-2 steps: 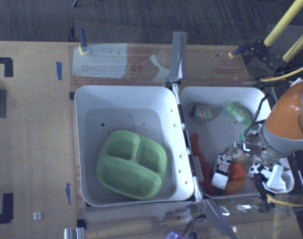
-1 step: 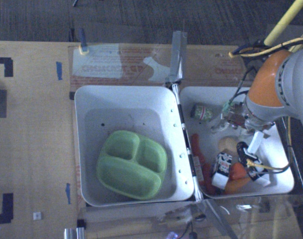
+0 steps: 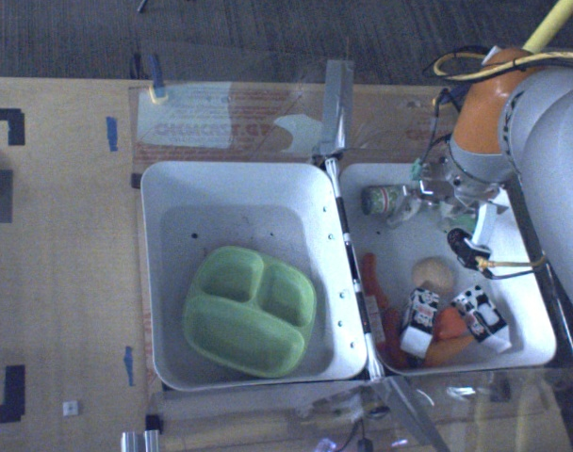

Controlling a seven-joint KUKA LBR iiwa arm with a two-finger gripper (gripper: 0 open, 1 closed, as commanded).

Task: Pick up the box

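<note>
Two bins: a green tray left; right, two cow-print boxes among clutter at the near wall. The gripper hovers by a can, finger state unclear; crowding could foil the grasp.

We see two small boxes with black-and-white print, well below the gripper in the right bin. One box stands nearly upright, straight below it; the other box lies tilted, down and to the right, an orange object between them.
</note>
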